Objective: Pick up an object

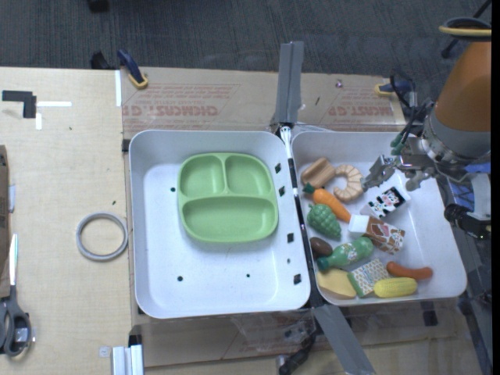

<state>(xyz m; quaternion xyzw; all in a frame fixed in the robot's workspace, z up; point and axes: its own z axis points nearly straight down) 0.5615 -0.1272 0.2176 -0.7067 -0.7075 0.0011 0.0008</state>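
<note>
The claw (388, 170) is hovering over the right bin (445, 233); whether it is clenched cannot be told. The carton (386, 202) is lying just below it, shrimp (348, 181) to its left.

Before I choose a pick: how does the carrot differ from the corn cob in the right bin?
The carrot is orange with a green top; the corn cob is yellow all over. The carrot lies slanted near the bin's middle, beside the green leafy piece; the corn cob lies nearly level by the near wall, under the red sausage. The carrot tapers to one end; the corn cob is rounded at both ends. Both are toy foods lying flat in the right bin.
</note>
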